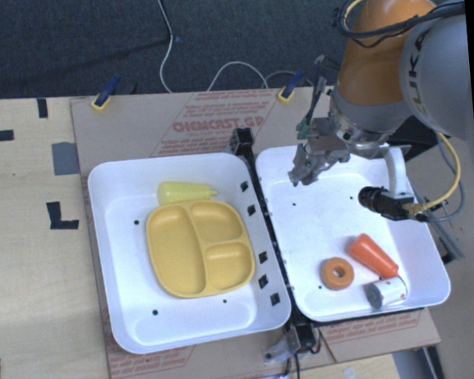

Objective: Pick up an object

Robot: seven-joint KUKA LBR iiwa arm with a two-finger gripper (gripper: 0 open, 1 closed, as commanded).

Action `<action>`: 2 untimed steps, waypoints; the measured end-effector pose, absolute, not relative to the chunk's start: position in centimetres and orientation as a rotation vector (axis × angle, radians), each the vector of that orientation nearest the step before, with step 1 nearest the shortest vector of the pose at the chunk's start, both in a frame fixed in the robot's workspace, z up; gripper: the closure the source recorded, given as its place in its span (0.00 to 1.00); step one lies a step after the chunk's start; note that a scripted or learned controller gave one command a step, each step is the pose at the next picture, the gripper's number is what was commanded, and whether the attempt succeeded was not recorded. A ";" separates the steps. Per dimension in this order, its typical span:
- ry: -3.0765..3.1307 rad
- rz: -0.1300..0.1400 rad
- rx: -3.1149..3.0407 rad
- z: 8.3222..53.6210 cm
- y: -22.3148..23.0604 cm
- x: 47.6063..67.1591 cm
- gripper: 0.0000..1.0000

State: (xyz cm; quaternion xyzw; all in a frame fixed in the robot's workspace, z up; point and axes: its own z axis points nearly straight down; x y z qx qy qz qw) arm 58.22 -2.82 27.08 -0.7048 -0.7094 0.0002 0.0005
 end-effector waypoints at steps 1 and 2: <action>-2.226 0.003 -2.215 25.1 1.7 60.4 1.00; -2.225 0.003 -2.218 23.4 6.9 62.2 1.00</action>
